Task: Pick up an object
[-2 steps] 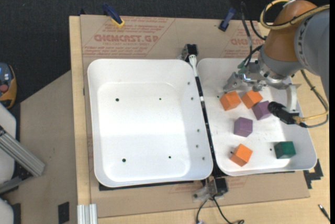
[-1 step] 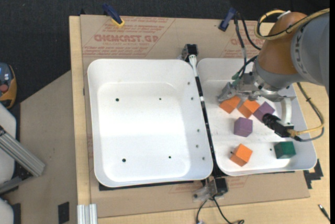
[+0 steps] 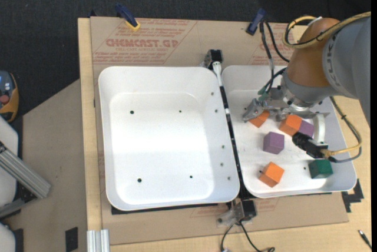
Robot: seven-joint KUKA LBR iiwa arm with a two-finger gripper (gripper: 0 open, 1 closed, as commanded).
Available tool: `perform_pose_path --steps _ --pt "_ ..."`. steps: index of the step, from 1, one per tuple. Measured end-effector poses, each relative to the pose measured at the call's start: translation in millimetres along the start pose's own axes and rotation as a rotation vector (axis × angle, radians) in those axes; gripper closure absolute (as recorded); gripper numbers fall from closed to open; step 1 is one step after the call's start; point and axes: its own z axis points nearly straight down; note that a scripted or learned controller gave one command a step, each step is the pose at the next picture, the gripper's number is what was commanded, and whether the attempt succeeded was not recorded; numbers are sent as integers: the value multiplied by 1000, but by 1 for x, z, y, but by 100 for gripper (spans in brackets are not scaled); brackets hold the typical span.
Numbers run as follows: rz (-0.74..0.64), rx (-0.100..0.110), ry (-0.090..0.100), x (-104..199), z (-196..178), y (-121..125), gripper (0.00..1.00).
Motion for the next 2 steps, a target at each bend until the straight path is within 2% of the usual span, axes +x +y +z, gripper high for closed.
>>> perform_pose_path --steps 1,2 --pt "0 -7 -2 0 -11 3 100" --pt "-8 -18 -2 63 -105 77 100"
